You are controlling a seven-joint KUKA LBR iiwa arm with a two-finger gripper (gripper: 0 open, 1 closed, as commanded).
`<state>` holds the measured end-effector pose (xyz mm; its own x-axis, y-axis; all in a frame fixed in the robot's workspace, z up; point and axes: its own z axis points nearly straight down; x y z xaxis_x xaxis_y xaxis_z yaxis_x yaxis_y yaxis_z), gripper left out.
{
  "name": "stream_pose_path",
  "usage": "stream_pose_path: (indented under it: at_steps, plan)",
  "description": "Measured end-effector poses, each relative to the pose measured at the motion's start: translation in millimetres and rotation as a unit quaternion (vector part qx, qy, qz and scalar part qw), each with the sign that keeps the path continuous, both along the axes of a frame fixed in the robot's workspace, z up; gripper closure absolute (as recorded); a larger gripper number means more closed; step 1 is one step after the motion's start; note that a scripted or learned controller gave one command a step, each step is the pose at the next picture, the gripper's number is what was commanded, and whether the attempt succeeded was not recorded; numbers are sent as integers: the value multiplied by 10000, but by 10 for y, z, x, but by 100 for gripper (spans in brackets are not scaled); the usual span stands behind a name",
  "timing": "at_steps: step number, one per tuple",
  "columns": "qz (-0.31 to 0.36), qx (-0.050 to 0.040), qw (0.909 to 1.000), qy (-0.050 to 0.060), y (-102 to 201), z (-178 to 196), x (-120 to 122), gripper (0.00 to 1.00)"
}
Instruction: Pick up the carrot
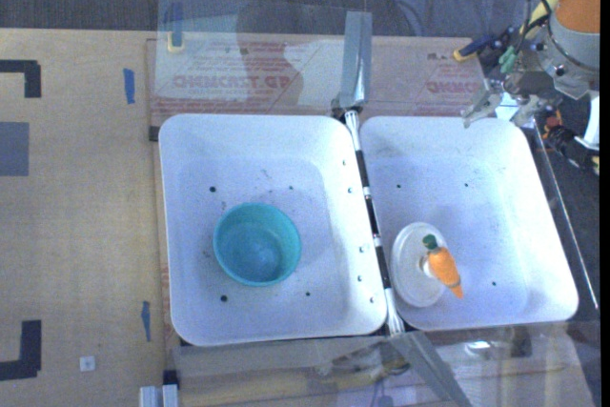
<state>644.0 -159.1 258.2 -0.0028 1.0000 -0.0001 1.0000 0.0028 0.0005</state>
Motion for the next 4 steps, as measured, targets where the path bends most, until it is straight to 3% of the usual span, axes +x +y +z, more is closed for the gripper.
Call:
stream_pose_path:
  at_steps: [1,2,3,4]
  plan:
    - [-922,7,9957,9,27,-671,-508,0]
    - [-1601,5,9871,17,250,-1227,-1225,0]
    - [7,-2,10000,-54,621,-1694,-1614,0]
    - [595,-16,9982,-52,-63,-1698,-1617,0]
